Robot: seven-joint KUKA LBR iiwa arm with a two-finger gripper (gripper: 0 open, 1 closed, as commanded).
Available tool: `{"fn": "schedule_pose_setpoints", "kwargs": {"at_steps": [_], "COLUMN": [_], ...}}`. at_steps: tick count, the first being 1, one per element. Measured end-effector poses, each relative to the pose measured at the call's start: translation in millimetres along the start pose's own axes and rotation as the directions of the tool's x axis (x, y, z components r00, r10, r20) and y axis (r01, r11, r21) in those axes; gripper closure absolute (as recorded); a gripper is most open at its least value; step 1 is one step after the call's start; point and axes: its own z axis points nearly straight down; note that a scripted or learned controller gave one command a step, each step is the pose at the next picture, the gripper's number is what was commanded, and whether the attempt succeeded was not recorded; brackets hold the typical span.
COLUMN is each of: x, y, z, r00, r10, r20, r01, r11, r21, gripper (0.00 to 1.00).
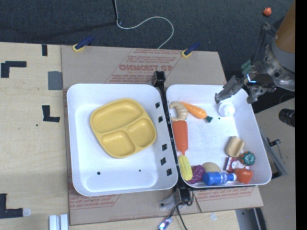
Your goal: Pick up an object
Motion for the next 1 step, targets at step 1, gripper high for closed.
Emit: {"fn": "schedule_pose_setpoints", "kwargs": {"at_steps": [1], "x": [-3.3], "y": [1.7], "z": [-2.6], "r00": [1.000], "r10": [0.005], "r20": [0.002], "r01": [-0.005], "r11": [1.000], "r21": [0.010], "gripper": [1.00]}}
